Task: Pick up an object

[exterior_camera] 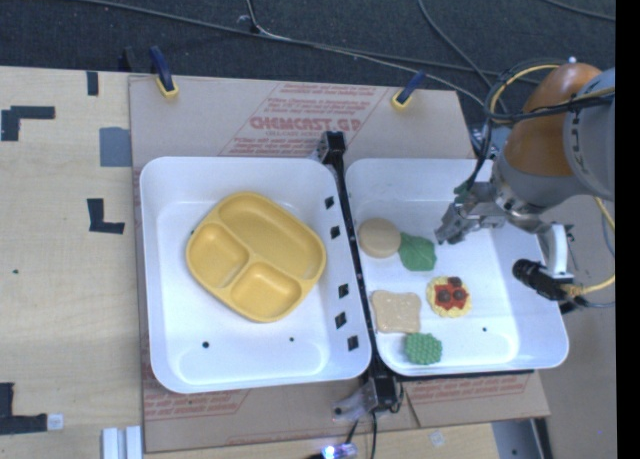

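Observation:
Several toy food pieces lie in the right bin point(500, 347): a round tan bun point(379, 237), a green leaf piece point(418, 252), a yellow pizza-like disc with red dots point(450, 296), a tan toast slice point(396, 311) and a green bumpy piece point(423, 348). My gripper point(453, 228) hangs over the right bin, just right of and slightly above the green leaf piece. Nothing shows between its fingers.
A yellow three-compartment plate point(256, 255) sits in the left bin point(170, 347). A black divider point(345, 247) runs between the bins. Clamps point(163, 75) hold the cardboard at the back, and cables trail across the dark floor behind.

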